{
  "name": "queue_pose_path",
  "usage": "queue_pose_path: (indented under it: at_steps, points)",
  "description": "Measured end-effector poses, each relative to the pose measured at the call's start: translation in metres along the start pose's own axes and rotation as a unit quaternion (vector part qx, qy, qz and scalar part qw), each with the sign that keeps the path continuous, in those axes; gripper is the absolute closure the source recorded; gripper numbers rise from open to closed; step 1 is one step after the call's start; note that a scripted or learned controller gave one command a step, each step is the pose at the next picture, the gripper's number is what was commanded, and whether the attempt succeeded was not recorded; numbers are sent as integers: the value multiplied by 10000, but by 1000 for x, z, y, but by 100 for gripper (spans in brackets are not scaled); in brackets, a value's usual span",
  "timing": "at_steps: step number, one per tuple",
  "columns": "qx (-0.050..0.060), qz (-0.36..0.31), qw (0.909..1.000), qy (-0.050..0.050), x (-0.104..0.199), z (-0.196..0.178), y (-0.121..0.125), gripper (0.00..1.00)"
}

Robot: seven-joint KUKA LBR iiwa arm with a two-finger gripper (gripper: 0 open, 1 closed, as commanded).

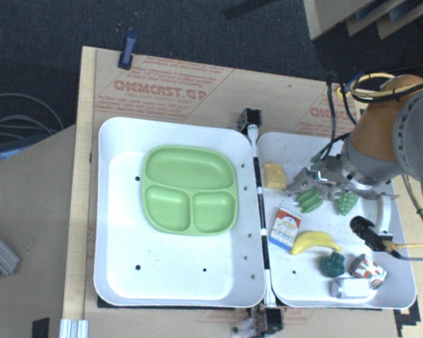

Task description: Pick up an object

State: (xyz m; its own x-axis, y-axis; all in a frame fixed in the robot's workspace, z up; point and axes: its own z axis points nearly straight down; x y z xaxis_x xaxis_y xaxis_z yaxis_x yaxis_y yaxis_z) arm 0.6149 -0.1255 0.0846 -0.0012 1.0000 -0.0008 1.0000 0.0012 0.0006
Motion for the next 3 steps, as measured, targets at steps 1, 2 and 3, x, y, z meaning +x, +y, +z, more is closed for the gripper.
queue_pose_path:
  at_steps: [1,2,3]
  points:
    - [12,6,10000,6,-10,0,-8,0]
    - [-10,1,10000,-2,-9,-12,-6,100]
    - [-3,-4,10000,9,76,-101,-49,100]
